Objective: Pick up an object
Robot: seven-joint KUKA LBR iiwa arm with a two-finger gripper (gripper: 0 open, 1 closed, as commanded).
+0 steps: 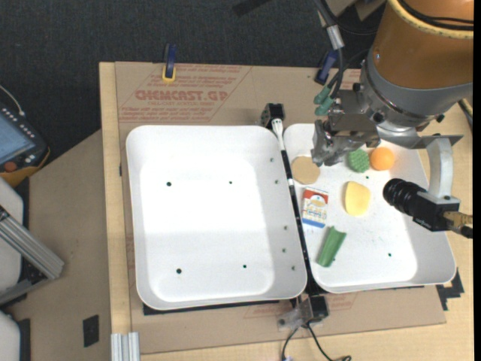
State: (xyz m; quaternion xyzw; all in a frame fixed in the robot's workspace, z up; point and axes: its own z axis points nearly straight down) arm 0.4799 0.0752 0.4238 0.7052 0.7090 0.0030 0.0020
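Currently the gripper (pixel 328 154) sits low in the right bin (pixel 421 265), finger state not discernible. Beside it: one tan disc (pixel 305 170), one green knobbly piece (pixel 358 160), one orange ball (pixel 382 159). Farther out: one yellow lump (pixel 358 198), one printed card (pixel 315 207), one green block (pixel 331 247); left bin (pixel 207 216) alongside.

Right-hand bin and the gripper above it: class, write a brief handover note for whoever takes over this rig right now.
Gripper: low over the back left of the right bin; whether it grips anything cannot be told.
Objects, all in the right bin: tan disc beside the gripper, green knobbly piece, orange ball, yellow lemon-like piece, small red and white box, green stick.
Done: arm positioned over the objects.
Left: grasp one object and lift it.
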